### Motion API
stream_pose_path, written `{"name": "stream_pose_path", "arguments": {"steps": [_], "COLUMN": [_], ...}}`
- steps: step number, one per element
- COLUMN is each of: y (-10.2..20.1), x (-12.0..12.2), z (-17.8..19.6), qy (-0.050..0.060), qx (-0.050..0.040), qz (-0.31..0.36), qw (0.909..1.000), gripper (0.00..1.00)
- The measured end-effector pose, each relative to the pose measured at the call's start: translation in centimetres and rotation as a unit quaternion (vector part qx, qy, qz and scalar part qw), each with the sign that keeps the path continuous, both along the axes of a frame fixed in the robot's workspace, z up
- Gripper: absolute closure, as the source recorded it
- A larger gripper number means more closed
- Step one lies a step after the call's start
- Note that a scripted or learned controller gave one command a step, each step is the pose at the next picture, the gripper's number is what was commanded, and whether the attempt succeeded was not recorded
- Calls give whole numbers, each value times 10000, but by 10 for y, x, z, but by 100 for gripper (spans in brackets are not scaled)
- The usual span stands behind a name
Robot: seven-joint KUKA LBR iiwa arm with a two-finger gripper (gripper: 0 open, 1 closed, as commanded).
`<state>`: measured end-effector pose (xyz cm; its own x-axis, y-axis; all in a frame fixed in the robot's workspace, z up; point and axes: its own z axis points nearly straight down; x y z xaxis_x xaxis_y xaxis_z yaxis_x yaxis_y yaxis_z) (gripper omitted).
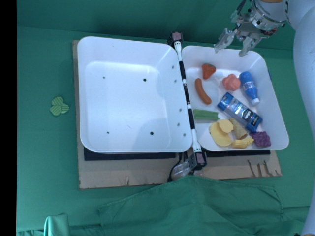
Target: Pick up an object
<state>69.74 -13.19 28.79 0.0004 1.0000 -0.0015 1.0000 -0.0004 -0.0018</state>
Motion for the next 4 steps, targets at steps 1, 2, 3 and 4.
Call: {"name": "stream_pose_path", "arguments": {"steps": [1, 2, 3, 4], "y": [-13, 34, 56, -12], "x": [-14, -63, -78, -128], "z": [-102, -101, 0, -61], "qy": [10, -99, -91, 1], "qx": [-4, -27, 0, -6], "qz": [-20, -7, 4, -50], "qw": [10000, 9999, 10000, 10000], "gripper": [0, 0, 0, 0]}}
